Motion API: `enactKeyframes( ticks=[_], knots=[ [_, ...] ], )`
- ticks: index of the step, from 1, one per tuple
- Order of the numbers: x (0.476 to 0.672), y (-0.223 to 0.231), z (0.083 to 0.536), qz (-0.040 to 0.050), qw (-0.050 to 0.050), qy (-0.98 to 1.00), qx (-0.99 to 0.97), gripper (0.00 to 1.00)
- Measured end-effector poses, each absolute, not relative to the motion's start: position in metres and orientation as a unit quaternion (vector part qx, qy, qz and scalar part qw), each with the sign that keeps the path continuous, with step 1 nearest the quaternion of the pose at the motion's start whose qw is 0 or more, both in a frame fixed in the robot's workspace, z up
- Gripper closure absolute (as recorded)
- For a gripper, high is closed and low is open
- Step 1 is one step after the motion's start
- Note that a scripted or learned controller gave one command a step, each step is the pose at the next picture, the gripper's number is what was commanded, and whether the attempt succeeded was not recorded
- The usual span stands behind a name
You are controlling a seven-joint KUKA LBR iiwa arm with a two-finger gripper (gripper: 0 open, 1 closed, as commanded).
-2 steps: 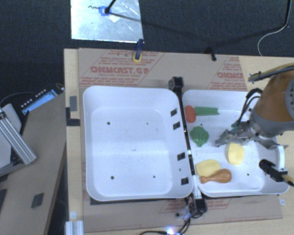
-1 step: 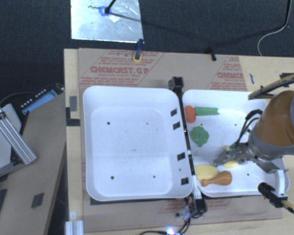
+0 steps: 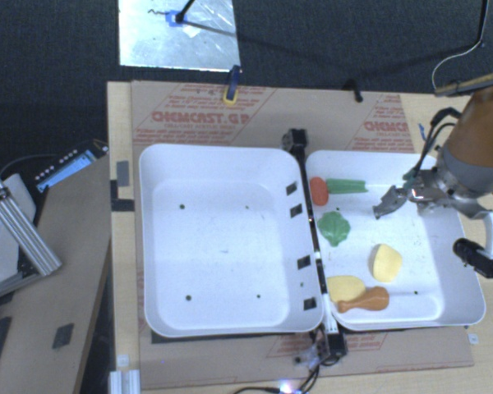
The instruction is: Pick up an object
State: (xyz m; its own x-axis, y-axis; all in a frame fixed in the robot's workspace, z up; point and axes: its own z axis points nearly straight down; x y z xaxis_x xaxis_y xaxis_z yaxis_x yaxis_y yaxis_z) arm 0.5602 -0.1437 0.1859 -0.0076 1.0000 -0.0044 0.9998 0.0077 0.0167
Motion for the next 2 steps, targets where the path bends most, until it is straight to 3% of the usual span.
enactKeyframes(
  ticks=[1,2],
  knots=[
    [0.491,-0.141,0.079,-0.0015,-0.004,0.706,0.708,0.0],
    [0.58,-0.109,0.086,0.0033,0.004,0.711,0.704,0.0]
  ],
)
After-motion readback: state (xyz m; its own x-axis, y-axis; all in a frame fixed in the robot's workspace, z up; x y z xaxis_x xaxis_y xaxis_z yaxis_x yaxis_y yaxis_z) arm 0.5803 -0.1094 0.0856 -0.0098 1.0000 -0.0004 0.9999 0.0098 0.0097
